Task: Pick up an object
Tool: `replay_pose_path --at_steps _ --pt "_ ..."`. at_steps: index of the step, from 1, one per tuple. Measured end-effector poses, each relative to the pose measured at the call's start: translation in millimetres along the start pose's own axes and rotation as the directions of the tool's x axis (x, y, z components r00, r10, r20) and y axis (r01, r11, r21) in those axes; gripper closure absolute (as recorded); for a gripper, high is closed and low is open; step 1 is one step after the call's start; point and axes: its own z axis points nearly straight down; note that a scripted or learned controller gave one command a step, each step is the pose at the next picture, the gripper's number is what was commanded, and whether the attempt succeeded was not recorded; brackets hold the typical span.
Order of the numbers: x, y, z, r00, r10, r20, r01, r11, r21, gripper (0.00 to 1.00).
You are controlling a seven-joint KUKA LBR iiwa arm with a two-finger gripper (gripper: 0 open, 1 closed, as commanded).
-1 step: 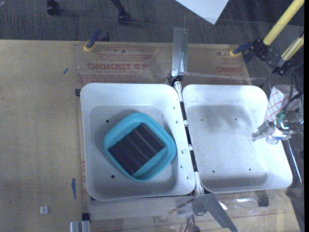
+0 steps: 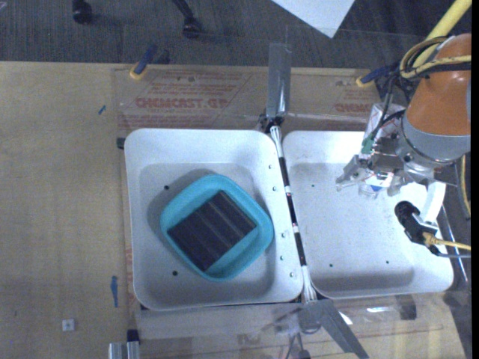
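- Could not tell how far the gripper (image 2: 364,176) was spread, the metal parts at the wrist blurring together.
- Hung over the upper right part of the right bin (image 2: 352,271), at the right of the frame, below the orange band (image 2: 443,111) of the arm.
- Nothing clearly seen between gripper and bin floor; no hold to report.
- Lay in the left bin (image 2: 146,275), left of centre frame: a turquoise dish (image 2: 258,226) with a dark ribbed block (image 2: 211,230) in it.
- Sat well apart from the gripper, across the divide between the two bins, lower and to the left.
- Read faintly, in red mirrored print, on the clear sheet (image 2: 187,96) on the tabletop (image 2: 52,200) above the bins: letters too blurred to make out surely.
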Motion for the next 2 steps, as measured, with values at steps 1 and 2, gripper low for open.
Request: replay_pose_path --at_steps 1,2 --pt "-61 38 3 1.0 -0.018 0.002 0.018 1.0 0.0 0.0" --pt "-90 102 134 0.983 -0.186 0.0 0.186 0.983 0.001 0.0"
